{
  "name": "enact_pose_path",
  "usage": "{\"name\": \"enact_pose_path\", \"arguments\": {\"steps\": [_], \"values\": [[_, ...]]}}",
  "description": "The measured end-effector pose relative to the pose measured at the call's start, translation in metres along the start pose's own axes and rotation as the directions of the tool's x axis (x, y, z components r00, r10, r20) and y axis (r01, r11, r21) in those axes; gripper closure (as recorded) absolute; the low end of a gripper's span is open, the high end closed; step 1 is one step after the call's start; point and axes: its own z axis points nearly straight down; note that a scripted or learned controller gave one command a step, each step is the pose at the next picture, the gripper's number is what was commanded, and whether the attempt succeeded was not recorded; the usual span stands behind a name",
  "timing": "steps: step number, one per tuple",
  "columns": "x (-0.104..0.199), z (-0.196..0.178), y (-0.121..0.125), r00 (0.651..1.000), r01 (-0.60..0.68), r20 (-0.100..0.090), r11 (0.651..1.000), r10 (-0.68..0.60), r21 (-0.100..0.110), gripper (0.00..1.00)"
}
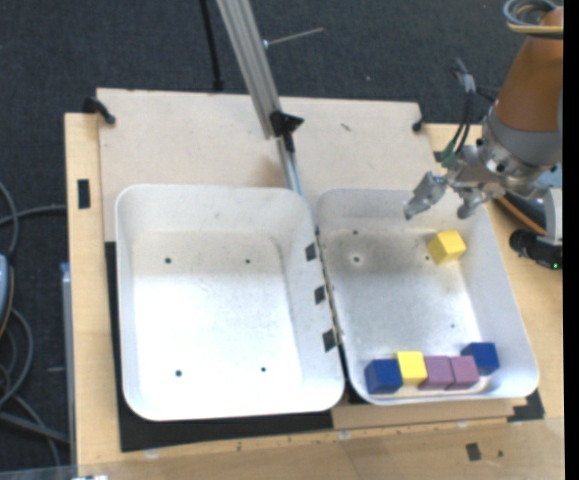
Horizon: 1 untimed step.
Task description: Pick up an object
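Camera view had the gripper (442, 197) spread open, holding nothing, over the right bin (504, 298) in the frame's upper right, with a yellow cube (447, 246) just below it, so it likely needed centring over that cube before descending.

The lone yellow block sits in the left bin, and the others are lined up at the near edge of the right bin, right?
Not quite. The lone yellow block sits in the right bin, not the left bin, as the camera view shows. The other blocks are indeed lined up at the right bin's near edge.
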Motion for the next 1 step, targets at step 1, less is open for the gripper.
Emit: {"name": "enact_pose_path", "arguments": {"steps": [1], "values": [[-0.0321, -0.0371, 0.021, 1.0, -0.005, 0.001, 1.0, 0.005, -0.006, 0.0]]}}
